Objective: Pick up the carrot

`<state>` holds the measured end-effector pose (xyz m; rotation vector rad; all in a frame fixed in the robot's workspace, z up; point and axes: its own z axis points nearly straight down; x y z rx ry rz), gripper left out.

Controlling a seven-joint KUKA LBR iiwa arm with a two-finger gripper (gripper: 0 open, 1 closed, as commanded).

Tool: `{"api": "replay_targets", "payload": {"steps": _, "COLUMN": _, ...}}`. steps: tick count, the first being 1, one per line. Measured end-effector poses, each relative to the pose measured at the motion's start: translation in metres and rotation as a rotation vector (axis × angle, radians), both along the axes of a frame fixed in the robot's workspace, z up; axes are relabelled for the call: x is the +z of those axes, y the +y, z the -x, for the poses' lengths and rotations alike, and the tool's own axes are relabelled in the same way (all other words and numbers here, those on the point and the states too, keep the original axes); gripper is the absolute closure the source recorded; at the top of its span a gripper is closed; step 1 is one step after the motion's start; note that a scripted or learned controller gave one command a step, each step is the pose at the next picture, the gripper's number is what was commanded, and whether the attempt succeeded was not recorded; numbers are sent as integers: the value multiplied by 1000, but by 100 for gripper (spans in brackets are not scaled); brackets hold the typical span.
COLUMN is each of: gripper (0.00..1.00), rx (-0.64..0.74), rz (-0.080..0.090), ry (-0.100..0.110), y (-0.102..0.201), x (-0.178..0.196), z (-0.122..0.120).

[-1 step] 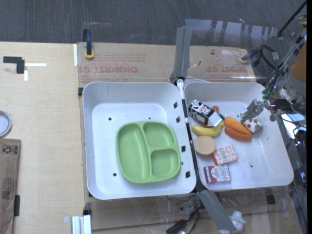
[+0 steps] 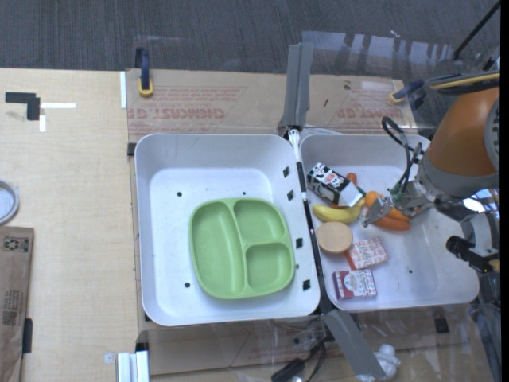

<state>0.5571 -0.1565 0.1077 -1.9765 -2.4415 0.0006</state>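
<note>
The orange carrot [image 2: 395,222] lies in the right bin [image 2: 445,289], right of the banana [image 2: 337,212]. My gripper [image 2: 380,210] is low in that bin, right at the carrot's left end and touching or nearly touching it. The wrist covers part of the carrot. A small orange piece [image 2: 371,200] shows just above the gripper, next to the banana's tip. The arm's orange band [image 2: 465,138] hangs over the bin's right side.
The right bin also holds a black-and-white milk carton [image 2: 326,183], a round tan disc [image 2: 335,237] and two red-and-white packets [image 2: 367,253] [image 2: 355,284]. A green divided plate [image 2: 242,247] sits in the left bin [image 2: 159,213]. Cables run along the arm.
</note>
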Motion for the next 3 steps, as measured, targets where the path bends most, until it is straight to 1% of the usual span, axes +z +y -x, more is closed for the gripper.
{"api": "replay_targets", "payload": {"steps": 1, "gripper": 0, "rx": 114, "rz": 1, "ry": -2, "y": 3, "x": -16, "z": -44}}
{"api": "replay_targets", "payload": {"steps": 2, "gripper": 100, "rx": 111, "rz": 2, "ry": -4, "y": 2, "x": -6, "z": -45}}
{"api": "replay_targets", "payload": {"steps": 3, "gripper": 100, "rx": -259, "rz": 2, "ry": 0, "y": 21, "x": 91, "z": -50}}
